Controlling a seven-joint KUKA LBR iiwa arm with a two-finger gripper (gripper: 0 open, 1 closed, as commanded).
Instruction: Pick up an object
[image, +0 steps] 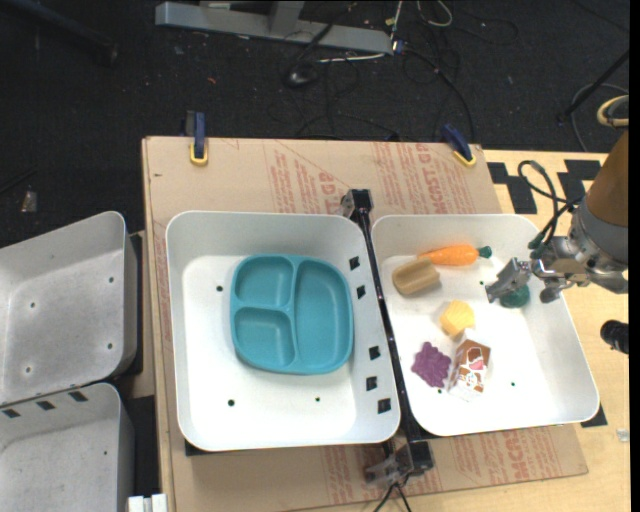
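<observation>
Gripper (527, 280) hovers, fingers spread open and holding nothing, over the right bin (560, 395), just right of a toy carrot (450, 256). Left of the carrot's tip lies a tan bread piece (416, 278); below it sit a yellow block (457, 318), purple grapes (431, 364) and a small carton (471, 366). A teal divided plate (292, 314) fills the left bin (200, 400).

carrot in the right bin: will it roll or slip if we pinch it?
The carrot looks tapered and rounded, so it probably rolls if nudged sideways. Its smooth, plastic-looking surface may slip from a pinch near the narrow end. It lies close beside the tan block, which might block rolling.
</observation>
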